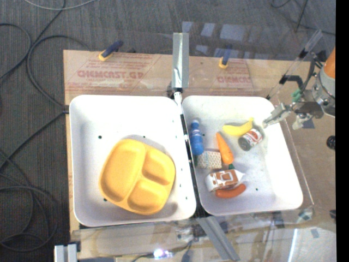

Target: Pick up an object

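Grey carpet surrounds the tabletop; gripper [284, 115] hovers near the yellow plastic banana [239, 128], finger spacing unclear, ready to descend.

From my console I read two white bins [82, 146]. The left one carries a yellow divided tray [139, 176]. The right one has a blue bottle [196, 138], a yellow banana [239, 128], an orange carrot [224, 148], a red-and-white can [250, 140] and a white carton with orange print [222, 178] (lettering too small to read). The bench board [125, 72] is tan with red lettering.
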Tool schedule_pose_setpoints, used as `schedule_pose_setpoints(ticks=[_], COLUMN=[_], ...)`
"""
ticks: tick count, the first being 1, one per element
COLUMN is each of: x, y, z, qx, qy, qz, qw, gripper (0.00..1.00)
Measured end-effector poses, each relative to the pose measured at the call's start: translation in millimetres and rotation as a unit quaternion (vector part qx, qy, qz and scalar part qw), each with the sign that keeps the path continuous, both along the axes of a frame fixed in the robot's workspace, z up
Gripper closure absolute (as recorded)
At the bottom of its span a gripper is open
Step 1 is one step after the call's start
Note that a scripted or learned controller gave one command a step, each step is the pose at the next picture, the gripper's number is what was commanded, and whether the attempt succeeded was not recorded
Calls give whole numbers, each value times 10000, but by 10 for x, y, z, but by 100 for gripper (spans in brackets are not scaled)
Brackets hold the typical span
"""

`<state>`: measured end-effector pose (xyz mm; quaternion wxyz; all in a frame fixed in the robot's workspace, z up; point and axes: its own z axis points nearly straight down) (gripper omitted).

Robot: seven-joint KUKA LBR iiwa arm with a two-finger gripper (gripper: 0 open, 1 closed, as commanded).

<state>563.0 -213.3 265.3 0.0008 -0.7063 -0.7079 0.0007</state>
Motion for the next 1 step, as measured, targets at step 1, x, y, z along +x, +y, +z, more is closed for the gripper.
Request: schedule_pose_setpoints(ticks=[1], x=[275], y=[275], z=[-1578], qx=[-2], qy=[7], qz=[-198], qw=[9998], gripper=[0])
